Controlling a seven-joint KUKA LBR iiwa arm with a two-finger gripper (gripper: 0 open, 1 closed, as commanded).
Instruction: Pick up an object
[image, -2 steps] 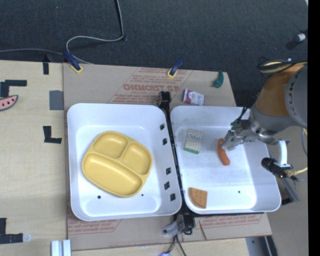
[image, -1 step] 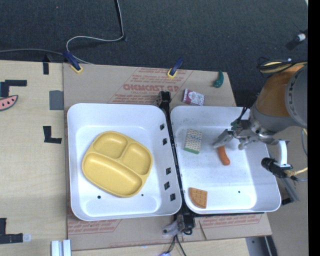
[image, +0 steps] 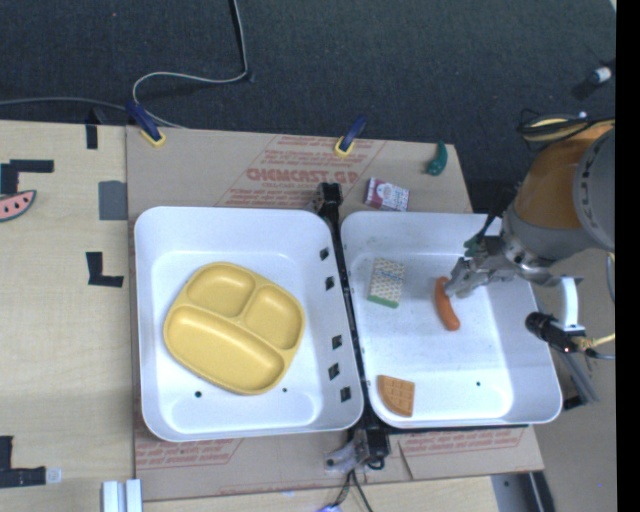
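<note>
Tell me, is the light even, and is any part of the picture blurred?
Camera view: light is soft and even; the yellow tray casts only a faint shadow in the left bin; the claw near the sausage looks slightly blurred; no strong glare.

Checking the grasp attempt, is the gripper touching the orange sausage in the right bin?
Cannot tell. In the camera view the gripper sits right at the upper end of the orange sausage, overlapping it at this slant, so neither contact nor a gap shows plainly.
</note>
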